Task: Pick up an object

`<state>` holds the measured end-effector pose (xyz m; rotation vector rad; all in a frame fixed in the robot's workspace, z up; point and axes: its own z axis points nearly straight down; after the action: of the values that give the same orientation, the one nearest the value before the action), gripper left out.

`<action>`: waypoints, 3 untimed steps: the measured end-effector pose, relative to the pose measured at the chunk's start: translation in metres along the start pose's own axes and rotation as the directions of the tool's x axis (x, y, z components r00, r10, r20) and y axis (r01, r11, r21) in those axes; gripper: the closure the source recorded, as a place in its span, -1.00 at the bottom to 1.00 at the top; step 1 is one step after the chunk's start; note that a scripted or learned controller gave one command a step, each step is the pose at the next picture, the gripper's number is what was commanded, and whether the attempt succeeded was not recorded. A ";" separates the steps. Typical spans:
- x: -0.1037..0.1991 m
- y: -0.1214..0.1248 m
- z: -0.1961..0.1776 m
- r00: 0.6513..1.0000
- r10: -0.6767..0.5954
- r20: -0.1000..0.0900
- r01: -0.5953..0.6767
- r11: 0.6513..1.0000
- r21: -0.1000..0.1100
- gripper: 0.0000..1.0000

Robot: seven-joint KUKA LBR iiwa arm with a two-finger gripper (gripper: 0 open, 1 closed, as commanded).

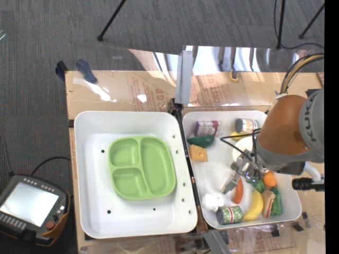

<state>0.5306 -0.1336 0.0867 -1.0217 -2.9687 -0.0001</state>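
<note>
My gripper hangs low over the right bin, its orange-banded wrist above it at the right. The metal fingers look spread apart, with nothing between them. A red chili-shaped toy lies just beside the lower finger, touching or nearly touching it. An orange fruit and a green leafy piece sit right of the gripper. A banana, a sandwich toy and a green-labelled can lie near the front wall.
The right bin also holds a purple can, a dark green vegetable, a cheese wedge, a small tin and a white lump. A green divided plate lies in the left bin.
</note>
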 end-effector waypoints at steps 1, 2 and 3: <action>0.038 -0.029 -0.005 0.987 0.161 0.015 -0.160 0.987 -0.013 -1.00; 0.040 -0.029 -0.012 0.988 0.154 0.008 -0.154 0.988 -0.009 1.00; 0.032 0.027 -0.022 0.954 0.299 -0.001 -0.299 0.954 0.000 1.00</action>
<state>0.5226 -0.0924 0.1085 -1.4583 -2.7800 -0.0006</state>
